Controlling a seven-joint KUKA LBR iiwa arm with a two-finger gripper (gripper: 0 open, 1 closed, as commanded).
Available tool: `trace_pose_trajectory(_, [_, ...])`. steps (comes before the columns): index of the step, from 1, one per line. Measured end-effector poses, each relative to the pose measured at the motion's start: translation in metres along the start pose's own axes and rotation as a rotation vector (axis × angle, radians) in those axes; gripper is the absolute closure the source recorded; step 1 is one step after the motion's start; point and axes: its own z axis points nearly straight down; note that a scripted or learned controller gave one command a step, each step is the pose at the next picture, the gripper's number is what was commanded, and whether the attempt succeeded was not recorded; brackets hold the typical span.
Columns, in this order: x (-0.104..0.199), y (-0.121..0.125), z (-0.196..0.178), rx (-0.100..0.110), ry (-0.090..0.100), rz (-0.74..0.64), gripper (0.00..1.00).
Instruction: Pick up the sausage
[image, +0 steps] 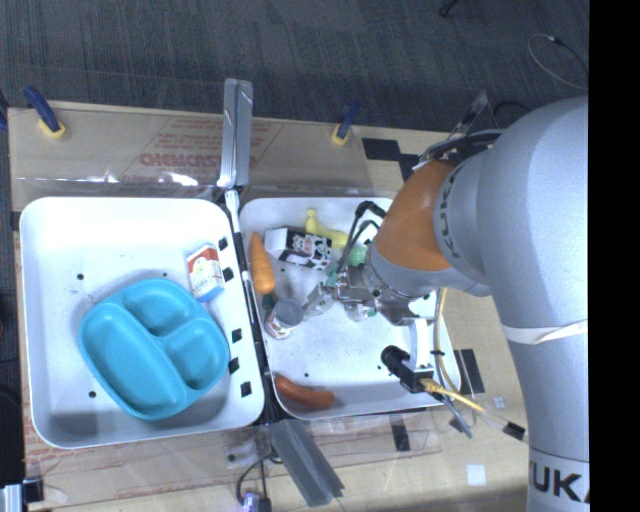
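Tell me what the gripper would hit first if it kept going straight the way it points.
Probably the small grey cup: the gripper points left across the right bin toward it. Depth is unclear from above, so it may meet the floor first.

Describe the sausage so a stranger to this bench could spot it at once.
Look in the right-hand shallow white bin, under the grey arm. The sausage is the short, glossy reddish-brown cylinder lying against that bin's near wall at its left corner. The orange carrot, along the left wall farther back, is brighter and tapered.
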Motion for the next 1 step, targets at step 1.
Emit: trace_pose_trajectory(1, [-0.0032,-0.0701,-0.0446,-0.001,0.001,-0.111,0.0])
